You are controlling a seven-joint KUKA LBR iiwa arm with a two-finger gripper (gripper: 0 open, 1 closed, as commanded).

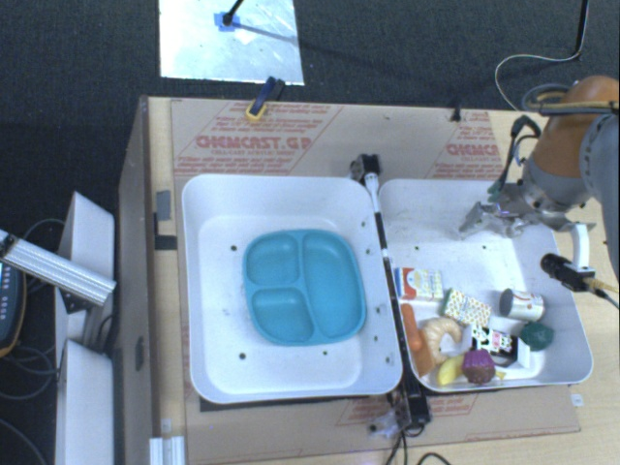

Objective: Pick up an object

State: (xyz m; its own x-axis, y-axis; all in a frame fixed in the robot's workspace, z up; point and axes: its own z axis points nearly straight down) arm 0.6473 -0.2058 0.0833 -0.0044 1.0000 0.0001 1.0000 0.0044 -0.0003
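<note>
The objects lie heaped in the near part of the right bin (438, 201): a small carton (418, 284) with an orange and white face by the divider, a carrot (413, 329) along the bin's left wall, a checkered packet (467, 308), a pale pastry-like piece (441, 334), a yellow piece (447, 372), a purple piece (479, 366), a black and white box (493, 342), a white cup (521, 305) lying on its side, and a dark green piece (536, 336) nearest the right wall. None of them is lifted; all rest on the bin floor. The gripper (499, 216) hangs over the far part of that bin, well apart from the heap, with its fingers spread and nothing between them. The arm (572, 148) comes in from the right, its orange band above the wrist. The left bin (208, 260) holds a blue divided tray (303, 286) at its middle. Both bins sit side by side on the counter (281, 139).
</note>
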